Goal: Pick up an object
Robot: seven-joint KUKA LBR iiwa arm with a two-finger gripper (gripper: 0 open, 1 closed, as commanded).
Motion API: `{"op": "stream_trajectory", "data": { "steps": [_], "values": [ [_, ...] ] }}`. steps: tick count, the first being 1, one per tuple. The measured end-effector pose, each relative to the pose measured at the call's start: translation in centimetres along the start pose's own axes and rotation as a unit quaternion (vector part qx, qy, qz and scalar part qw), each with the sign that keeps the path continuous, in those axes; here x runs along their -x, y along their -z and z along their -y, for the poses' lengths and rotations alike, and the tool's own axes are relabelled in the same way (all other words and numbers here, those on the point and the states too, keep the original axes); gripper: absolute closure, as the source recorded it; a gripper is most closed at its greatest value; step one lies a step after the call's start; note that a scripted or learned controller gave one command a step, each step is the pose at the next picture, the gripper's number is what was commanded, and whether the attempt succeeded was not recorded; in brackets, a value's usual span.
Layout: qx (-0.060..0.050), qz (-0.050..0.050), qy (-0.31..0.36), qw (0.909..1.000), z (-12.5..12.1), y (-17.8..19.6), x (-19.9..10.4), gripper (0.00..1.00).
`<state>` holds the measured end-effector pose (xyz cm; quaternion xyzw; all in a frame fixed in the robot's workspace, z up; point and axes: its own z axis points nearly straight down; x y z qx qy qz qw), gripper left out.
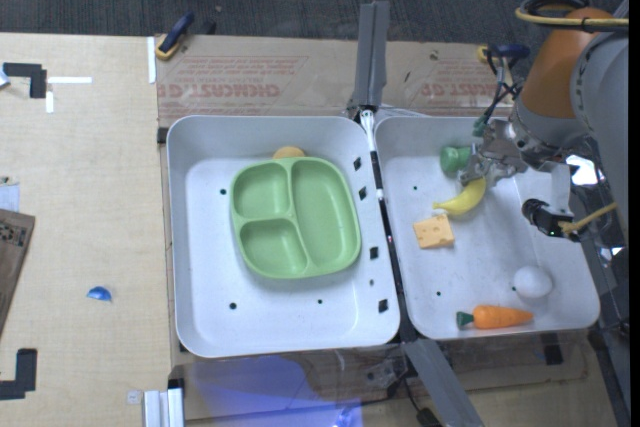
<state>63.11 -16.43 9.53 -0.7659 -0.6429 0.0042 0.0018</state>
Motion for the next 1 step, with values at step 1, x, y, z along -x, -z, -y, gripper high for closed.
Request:
{"op": "stream_trajectory", "data": {
  "steps": [1],
  "values": [
    [0.001,-0.001,0.027,0.9996,-0.12,11.76,-8.37,1.0]
  ]
}}
